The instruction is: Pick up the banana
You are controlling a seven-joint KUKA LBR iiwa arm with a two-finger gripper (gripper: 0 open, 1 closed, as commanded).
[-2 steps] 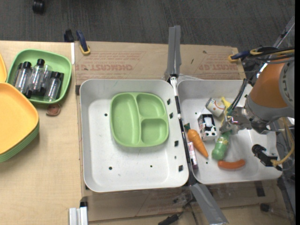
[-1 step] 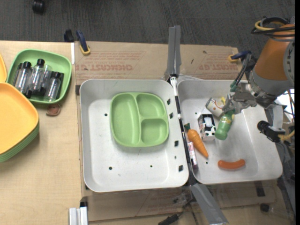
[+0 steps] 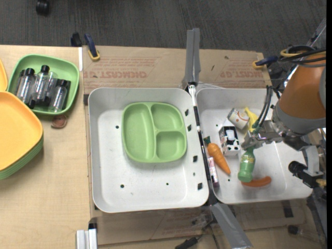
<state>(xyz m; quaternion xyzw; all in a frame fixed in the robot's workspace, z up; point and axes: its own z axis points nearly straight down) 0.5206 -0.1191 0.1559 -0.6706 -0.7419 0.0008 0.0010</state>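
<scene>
Nearest the camera, along the front of the right bin (image 3: 270, 193), a red chili-shaped piece (image 3: 258, 181) lies flat, with a green bottle (image 3: 247, 165) just behind it and touching it. To their left an orange carrot (image 3: 219, 157) lies at a slant near the divider between the bins. Just above the bottle's top hangs the gripper (image 3: 252, 140), low over the bin floor; whether it is open or closed cannot be told. A black-and-white box (image 3: 230, 139) sits beside it on the left. The grey arm (image 3: 303, 102) reaches in from the right, its orange band bulking over the bin's right side, wrist bent down and leftward. Farther back, the banana (image 3: 252, 118) lies in the right bin beside a white cup (image 3: 238, 118), partly hidden by cables. Across the divider, the left bin (image 3: 104, 154) holds a green divided plate (image 3: 154, 132).
</scene>
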